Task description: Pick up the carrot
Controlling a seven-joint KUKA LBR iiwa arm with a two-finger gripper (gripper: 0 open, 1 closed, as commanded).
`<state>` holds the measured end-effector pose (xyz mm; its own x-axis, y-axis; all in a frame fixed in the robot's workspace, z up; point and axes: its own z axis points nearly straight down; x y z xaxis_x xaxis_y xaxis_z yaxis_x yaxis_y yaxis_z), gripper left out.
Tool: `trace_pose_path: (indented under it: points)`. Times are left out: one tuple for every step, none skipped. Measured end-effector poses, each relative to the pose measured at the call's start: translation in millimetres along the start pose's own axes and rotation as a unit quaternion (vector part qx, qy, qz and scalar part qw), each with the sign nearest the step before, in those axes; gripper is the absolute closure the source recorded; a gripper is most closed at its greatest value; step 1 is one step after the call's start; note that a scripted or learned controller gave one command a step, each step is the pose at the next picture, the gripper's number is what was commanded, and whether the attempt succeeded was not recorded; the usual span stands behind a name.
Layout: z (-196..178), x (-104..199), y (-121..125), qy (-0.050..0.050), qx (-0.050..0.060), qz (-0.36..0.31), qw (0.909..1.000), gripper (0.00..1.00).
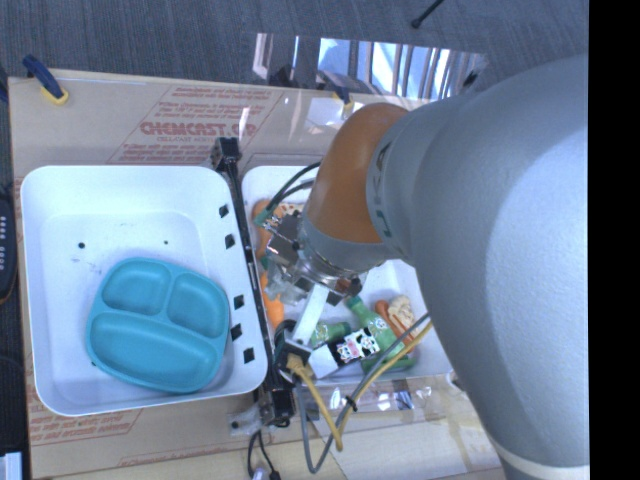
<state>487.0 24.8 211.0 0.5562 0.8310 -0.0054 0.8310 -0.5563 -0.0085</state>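
Carrot (271, 308): orange, slender, was lying in the right bin (262, 183) right against its left wall, next to the black divider between the two bins. It ran roughly along that wall, lengthwise front to back. Only a thin orange strip showed; the arm (420, 198) covered the rest, so full shape and ends couldn't be made out.
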Motion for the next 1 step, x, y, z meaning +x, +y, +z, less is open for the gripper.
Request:
trace_pose_path:
  points:
    - [20.6,-59.5,26.3,0.000,0.002,0.117,0.9932,1.00]
